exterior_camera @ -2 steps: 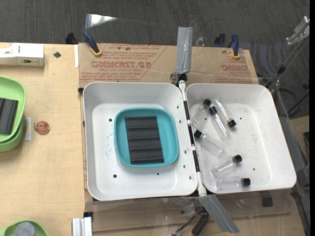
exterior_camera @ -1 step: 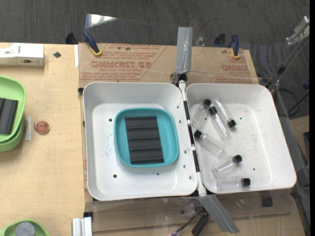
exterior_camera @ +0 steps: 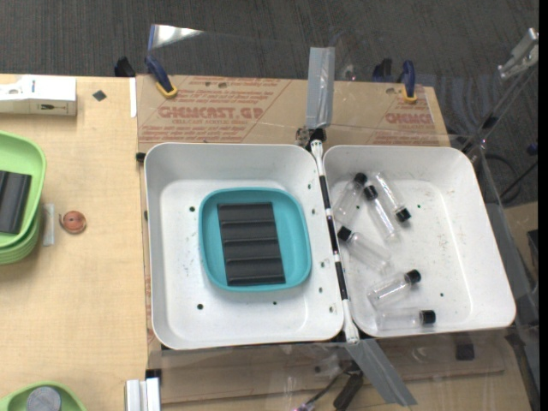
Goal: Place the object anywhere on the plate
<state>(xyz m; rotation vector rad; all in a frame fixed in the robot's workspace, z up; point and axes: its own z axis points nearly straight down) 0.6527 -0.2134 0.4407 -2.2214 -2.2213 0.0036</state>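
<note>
Far left of the plate, at the picture's edge, a stack of green dishes sits on the wooden bench, with a dark item lying in the top dish. Above that stack, and well left of the plate, lies a white box. A small reddish disc rests on the bench between the dishes and the left bin. Down in the lower left corner, well apart from the plate, a green lid pokes into view.

Behind the plate, a cardboard sheet is clamped flat along the far side of both bins.

The plate itself is teal, with rounded corners, and sits near the middle of the left bin, clear of the bin's walls on all sides. A black ribbed block lies flat on the plate, inside its rim, long side running away from the camera.

Right of the plate, past the seam where the two bins touch, the right bin holds several clear vials with black caps. They lie on their sides, scattered over the half of that bin nearer the plate, some touching or crossing each other.

Whether the gripper is released or clenched cannot be told.
</note>
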